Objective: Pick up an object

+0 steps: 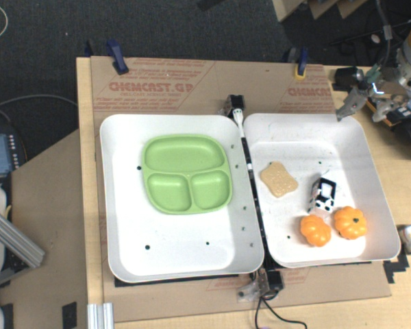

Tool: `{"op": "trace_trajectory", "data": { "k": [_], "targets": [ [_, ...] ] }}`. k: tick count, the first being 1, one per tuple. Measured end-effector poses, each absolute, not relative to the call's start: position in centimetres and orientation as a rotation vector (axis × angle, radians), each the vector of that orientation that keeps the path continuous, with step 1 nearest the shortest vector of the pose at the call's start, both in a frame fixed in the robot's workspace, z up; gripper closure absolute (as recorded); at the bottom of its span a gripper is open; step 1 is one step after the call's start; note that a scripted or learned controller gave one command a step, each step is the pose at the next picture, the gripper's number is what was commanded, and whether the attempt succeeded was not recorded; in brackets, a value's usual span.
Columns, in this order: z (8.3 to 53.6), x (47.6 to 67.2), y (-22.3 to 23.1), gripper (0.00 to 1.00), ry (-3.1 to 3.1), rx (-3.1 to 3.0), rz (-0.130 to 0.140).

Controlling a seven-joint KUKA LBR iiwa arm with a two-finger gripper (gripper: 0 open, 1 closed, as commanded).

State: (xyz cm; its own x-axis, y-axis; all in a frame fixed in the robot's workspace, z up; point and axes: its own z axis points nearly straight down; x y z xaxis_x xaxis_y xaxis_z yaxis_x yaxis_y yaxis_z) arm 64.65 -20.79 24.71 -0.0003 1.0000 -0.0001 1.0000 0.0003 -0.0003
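Cardboard-covered bench [192, 81], two white bins. Left bin [123, 238]: green three-section plastic tray [187, 173]. Right bin [356, 149]: tan cracker-like piece [279, 179], black-and-white toy [322, 195], two small orange pumpkins [316, 229] [349, 223] near the front. Gripper [359, 94] outside the bin's far right corner; jaw state cannot tell.

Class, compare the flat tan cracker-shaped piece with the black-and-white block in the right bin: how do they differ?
The flat tan cracker-shaped piece is one plain colour; the black-and-white block is patterned. The cracker piece lies flat and broad; the block looks chunkier and narrower. The cracker piece sits nearer the bins' divider, the block nearer the two orange pumpkins. Both rest in the right white bin.
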Motion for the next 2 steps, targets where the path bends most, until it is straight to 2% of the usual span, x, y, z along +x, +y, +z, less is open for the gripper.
{"op": "trace_trajectory", "data": {
  "k": [1, 2],
  "targets": [
    [12.8, 59.6, -20.8, 0.0, -2.21, -2.214, 0.011],
    [18.2, 53.1, -22.6, 0.0, -2.215, -2.225, 0.002]
  ]
}}
